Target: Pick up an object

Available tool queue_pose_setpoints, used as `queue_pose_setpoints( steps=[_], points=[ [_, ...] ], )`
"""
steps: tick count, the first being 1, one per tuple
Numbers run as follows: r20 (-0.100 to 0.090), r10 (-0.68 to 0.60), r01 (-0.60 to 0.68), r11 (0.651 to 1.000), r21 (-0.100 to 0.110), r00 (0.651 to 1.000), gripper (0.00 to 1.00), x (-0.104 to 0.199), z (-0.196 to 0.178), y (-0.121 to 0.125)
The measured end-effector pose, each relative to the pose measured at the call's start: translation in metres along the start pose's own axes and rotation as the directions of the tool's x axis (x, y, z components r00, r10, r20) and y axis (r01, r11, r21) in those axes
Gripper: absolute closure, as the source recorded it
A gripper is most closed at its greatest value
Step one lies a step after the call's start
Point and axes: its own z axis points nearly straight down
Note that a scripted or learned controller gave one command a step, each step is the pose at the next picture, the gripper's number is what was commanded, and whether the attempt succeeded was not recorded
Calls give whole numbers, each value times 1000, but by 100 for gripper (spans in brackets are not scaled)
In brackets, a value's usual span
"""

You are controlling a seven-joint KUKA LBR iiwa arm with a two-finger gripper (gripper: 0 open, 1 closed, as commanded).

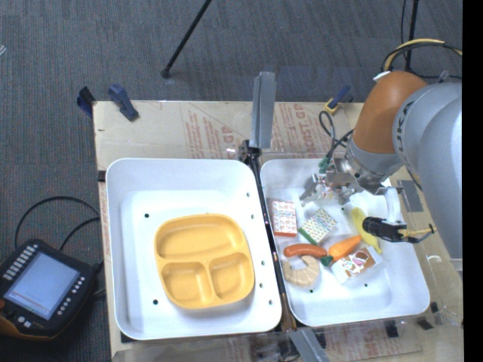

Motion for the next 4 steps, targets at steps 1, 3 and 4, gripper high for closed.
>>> queue_pose_setpoints(
  steps=[1, 3, 4],
  points=[
    [0, -2, 2, 1000, 2, 1000, 100, 0, -8, 0],
    [-3, 152, -152, 988, -2, 988, 0, -40, 17, 0],
    [-1, 145, -145, 989, -2, 989, 100, -38, 8, 1]
  ],
)
